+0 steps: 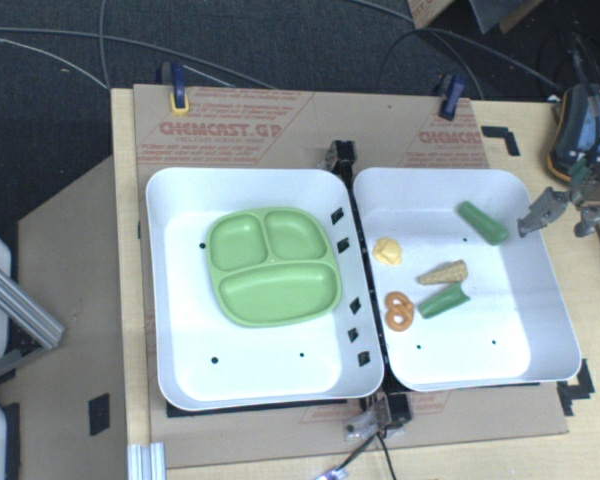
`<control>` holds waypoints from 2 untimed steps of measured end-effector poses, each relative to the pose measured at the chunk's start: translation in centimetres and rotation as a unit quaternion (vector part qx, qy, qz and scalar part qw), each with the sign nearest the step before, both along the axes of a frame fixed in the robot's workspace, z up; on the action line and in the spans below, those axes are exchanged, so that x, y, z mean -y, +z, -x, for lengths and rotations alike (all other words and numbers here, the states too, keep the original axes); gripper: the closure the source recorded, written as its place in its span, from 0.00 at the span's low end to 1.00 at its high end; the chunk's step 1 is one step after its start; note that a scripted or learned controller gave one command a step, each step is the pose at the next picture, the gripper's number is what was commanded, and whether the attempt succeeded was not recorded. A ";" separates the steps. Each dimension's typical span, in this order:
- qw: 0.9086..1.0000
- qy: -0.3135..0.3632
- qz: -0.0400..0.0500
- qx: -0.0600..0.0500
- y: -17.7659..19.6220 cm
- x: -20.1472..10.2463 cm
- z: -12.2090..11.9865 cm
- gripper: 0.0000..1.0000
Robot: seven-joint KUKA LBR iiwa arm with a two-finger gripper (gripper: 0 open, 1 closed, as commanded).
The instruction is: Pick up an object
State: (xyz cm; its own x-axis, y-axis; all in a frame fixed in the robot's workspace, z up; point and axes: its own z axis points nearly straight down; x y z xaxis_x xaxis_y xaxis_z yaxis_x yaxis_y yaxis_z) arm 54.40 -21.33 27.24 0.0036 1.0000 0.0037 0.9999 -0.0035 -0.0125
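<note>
Green pickle (481, 222) lies near the right bin (540, 298) far rim, gripper (560, 213) spread and empty just beside it at that wall, so a descent risks clipping the rim or nudging it away

Glossy white plastic bins (180, 358) sit on a matt cardboard sheet (280, 118).
</note>
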 end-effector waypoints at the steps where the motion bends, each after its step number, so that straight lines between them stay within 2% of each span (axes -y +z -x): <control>1: 1.000 0.002 0.002 0.006 0.6 -0.1 -0.2 0.00; 2: 1.000 0.001 0.001 0.004 -3.7 0.3 0.1 0.00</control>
